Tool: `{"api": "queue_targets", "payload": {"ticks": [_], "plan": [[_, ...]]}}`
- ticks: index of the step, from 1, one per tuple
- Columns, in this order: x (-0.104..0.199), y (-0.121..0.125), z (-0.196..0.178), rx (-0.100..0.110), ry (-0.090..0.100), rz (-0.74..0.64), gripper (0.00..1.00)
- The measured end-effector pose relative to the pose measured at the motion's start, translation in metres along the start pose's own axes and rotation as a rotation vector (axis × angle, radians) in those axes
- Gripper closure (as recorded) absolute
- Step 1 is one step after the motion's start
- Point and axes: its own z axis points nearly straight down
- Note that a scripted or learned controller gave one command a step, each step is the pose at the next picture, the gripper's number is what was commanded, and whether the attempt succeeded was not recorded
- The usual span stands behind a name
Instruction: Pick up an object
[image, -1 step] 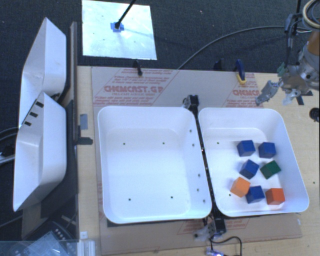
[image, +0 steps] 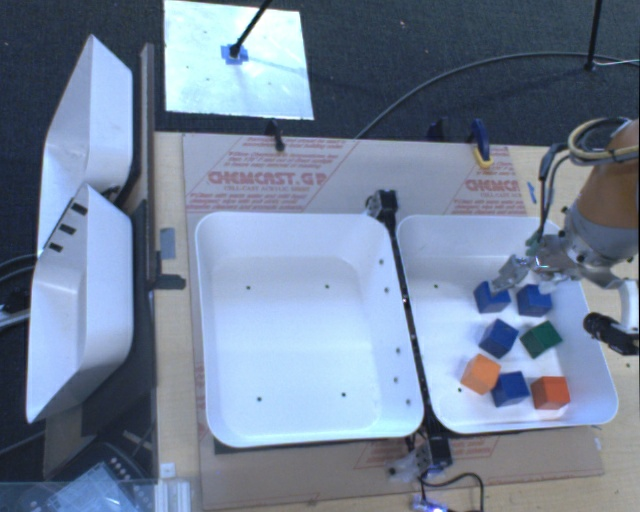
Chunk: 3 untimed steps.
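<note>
Two blue cubes (image: 492, 296) (image: 533, 300) sit at twelve o'clock in the right bin (image: 440, 400), just below the gripper (image: 530, 268). I cannot tell how its fingers stand. Nothing looks lifted yet; the grasp remains. The other blocks lie toward six.

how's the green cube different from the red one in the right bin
The green cube is dark green; the red cube is reddish orange. The green cube sits mid-bin near the right wall; the red cube lies by the near right corner. The green cube looks turned diagonally; the red cube squarer. Both look similar in size.
</note>
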Motion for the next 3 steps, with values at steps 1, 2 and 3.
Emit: {"api": "queue_targets", "payload": {"ticks": [1, 2, 3], "plan": [[0.041, -0.013, 0.052, -0.009, -0.002, -0.005, 0.0], [0.039, -0.013, 0.042, -0.01, -0.002, -0.004, 1.0], [0.131, 0.008, -0.053, -0.019, -0.001, -0.011, 1.0]]}}
